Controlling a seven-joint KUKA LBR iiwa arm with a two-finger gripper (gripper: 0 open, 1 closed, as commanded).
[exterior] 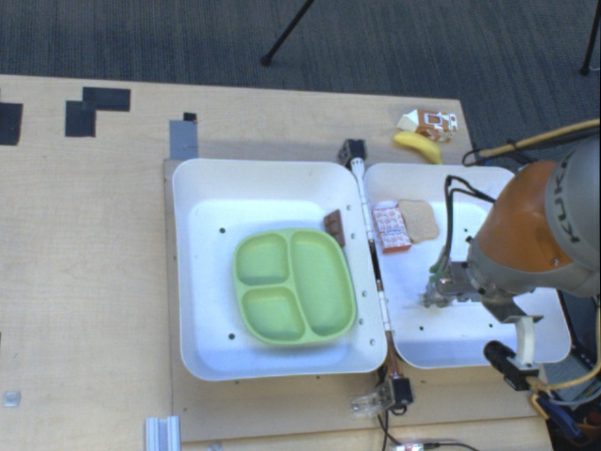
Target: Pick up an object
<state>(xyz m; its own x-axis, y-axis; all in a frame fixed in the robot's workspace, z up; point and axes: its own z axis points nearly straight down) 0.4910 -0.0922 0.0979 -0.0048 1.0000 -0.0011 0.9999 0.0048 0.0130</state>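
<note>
Snack packet (391, 227) and bread slice (419, 220) lie at the right bin's (470, 344) twelve o'clock. The gripper (438, 292) hangs lower, over bare floor; whether it is spread cannot be told. Closing there would likely catch nothing.

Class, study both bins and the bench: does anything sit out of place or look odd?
Yes. A banana and a small carton lie on the bench beyond the right bin, outside either bin. In the left bin, a small brown piece is wedged beside the green divided plate.

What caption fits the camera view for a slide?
KUKA arm's gripper low in the right bin; green divided plate in the left bin.
</note>
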